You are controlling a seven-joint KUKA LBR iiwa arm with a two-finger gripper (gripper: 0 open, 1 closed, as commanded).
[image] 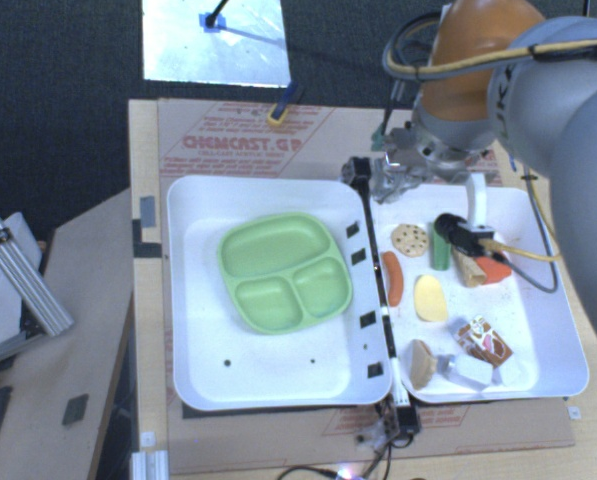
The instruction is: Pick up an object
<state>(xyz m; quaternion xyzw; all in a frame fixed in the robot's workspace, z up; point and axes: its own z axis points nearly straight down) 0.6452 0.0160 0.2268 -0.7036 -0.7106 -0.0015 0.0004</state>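
Cookie (409,239) is my guess at the thing to be picked, since it lies closest to the hand (393,180) among the loose pieces: a flat round speckled disc on the floor of the right bin (558,353), toward its far left corner, just nearer the viewer than the hand and slightly to its right. Being round, it has no long axis to line up with. Whether the hand is open or closed I cannot tell; nothing shows gripped in it. Just right of the cookie stands a green cylinder (440,247), and just near-left lies an orange-red sausage (393,277) running far to near beside the divider. Further toward the viewer sit a pale yellow piece (430,298), a brown wrapped item (483,340) and a tan shell-like piece (422,364). A green compartment tray (283,271) fills the left bin (193,368), well apart on the tabletop (248,143).
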